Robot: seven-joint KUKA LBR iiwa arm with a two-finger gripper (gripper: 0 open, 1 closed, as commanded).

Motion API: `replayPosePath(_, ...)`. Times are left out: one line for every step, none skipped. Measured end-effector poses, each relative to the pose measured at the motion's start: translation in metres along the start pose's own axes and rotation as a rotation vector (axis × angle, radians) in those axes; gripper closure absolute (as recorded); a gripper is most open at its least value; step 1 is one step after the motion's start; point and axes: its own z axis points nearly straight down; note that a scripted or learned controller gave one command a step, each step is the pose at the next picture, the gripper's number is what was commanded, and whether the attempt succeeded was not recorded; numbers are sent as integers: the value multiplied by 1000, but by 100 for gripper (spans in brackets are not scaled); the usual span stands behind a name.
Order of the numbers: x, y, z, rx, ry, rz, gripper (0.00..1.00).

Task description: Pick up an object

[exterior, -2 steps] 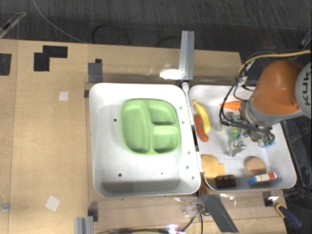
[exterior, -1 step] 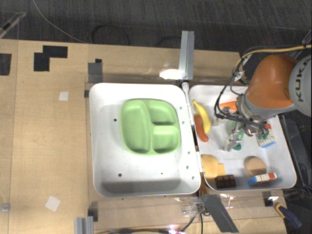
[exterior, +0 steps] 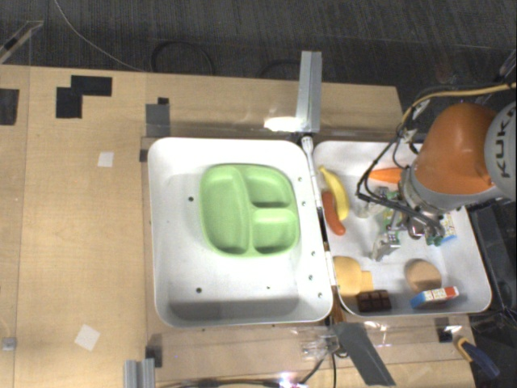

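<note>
My gripper (exterior: 384,245) hangs low over the middle of the right bin (exterior: 477,275), under the orange band of the arm. Nothing shows between its tips, and it hovers over bare white floor. A yellow banana (exterior: 338,194) and a red sausage (exterior: 333,213) lie side by side to its left, along the bin's left wall. An orange carrot (exterior: 386,175) lies behind it, partly hidden by cables. In front of it are a tan round piece (exterior: 349,273), a brown chocolate block (exterior: 374,301), a brown round bun (exterior: 422,275) and a small blue and red box (exterior: 434,296).
The left bin (exterior: 174,297) holds a green divided plate (exterior: 247,208) lying flat in its middle. A metal post (exterior: 309,95) stands behind the wall between the two bins. The arm's body covers the right bin's far right corner.
</note>
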Motion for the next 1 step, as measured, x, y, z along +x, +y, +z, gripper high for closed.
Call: replayPosePath(-81, -24, 4, -1, 6, 43, 0)
